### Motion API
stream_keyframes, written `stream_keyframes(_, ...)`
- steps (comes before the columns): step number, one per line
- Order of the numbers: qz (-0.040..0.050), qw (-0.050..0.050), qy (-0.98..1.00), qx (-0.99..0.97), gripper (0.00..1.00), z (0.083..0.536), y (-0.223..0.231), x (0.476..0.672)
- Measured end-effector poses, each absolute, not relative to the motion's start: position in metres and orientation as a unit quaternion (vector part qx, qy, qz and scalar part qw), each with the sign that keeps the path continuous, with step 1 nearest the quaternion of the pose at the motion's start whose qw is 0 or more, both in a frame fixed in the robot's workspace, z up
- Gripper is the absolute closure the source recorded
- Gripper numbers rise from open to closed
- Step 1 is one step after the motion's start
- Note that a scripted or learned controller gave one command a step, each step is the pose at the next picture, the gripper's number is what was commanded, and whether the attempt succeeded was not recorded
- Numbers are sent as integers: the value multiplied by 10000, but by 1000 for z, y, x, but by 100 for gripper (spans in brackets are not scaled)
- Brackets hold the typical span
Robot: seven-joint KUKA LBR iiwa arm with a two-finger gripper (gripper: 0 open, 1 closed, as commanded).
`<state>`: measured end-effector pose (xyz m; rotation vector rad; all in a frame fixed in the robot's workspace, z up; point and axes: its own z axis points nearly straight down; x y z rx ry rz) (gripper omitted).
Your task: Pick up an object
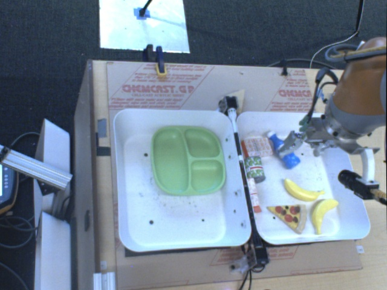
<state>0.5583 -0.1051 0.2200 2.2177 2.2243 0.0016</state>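
Observation:
My gripper hangs low over the right bin, at the end of the grey arm with the orange band. It sits right against a blue object with a white end in the bin's upper middle. Whether it touches that object I cannot tell. The same bin also holds two yellow bananas, a toy pizza slice, a small dark bottle with a green label, a pinkish packet and a long red-and-white stick.
The left bin holds a green divided plate. A black rod runs along the seam between the bins. A black part of the arm juts over the right bin's right rim. Cables trail behind the arm.

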Motion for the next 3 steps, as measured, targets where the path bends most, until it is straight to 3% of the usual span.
stream_keyframes(1,5,13,7074,7068,0,85,-145,577)
stream_keyframes(2,1,2,7073,7069,0,84,-152,542)
stream_keyframes(3,3,-1,7079,7063,0,84,-128,523)
